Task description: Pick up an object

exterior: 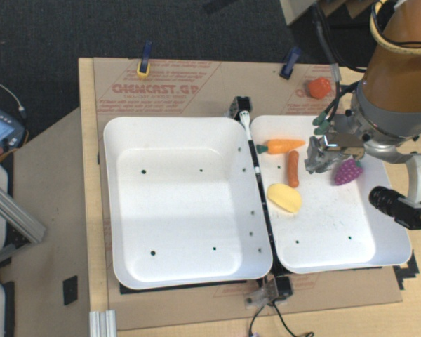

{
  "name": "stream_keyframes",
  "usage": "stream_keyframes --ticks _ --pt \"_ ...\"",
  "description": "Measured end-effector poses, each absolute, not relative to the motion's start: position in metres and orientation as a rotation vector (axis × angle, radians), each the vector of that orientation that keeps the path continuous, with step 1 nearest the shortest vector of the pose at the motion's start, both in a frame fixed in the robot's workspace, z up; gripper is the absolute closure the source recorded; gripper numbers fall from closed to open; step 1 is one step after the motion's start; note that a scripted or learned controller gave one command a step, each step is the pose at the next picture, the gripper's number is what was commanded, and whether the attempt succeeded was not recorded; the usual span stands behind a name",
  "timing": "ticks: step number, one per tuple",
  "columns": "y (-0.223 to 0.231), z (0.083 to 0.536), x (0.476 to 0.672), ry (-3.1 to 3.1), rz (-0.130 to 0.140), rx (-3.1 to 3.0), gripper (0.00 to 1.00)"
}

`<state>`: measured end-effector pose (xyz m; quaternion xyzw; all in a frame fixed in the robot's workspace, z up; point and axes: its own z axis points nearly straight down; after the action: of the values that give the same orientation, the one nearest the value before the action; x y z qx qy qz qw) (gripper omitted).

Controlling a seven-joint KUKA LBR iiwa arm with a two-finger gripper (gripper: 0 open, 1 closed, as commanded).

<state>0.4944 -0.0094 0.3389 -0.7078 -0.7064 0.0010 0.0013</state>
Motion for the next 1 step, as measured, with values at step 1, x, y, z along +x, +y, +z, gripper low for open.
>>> stream_keyframes --ticks 1 --pt "-0.0082 0.3495 0.4960 -2.222 -0.001 -2.222 1.00"
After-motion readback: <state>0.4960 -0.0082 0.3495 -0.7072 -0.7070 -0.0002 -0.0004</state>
